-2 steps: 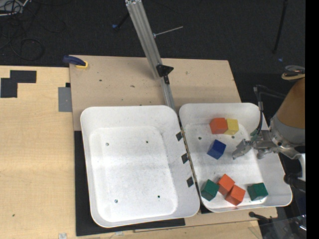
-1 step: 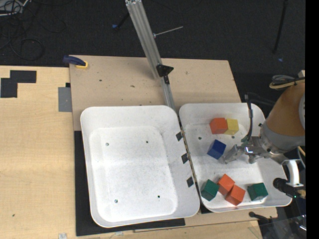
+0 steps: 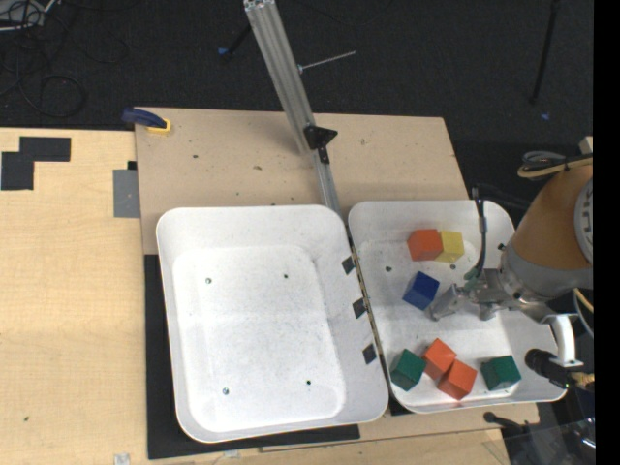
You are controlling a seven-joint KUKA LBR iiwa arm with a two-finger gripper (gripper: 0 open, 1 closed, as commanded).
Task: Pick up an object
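Observation:
Several small cubes lie in the right bin (image 3: 383, 226). An orange cube (image 3: 423, 244) and a yellow cube (image 3: 452, 246) touch near the back. A blue cube (image 3: 421, 290) sits mid-bin. Along the front edge are a green cube (image 3: 408, 368), two orange cubes (image 3: 439, 356) (image 3: 459, 379) and another green cube (image 3: 501, 372). My gripper (image 3: 453, 302) hangs low over the bin floor, just right of the blue cube and close to it. The wrist hides what is under it.
The left bin (image 3: 165, 229) lies beside the right one, with black clips (image 3: 358, 307) along the shared edge. A slanted aluminium rail (image 3: 286, 76) rises behind the bins. A blue and yellow clamp (image 3: 147, 120) lies at the board's back left corner.

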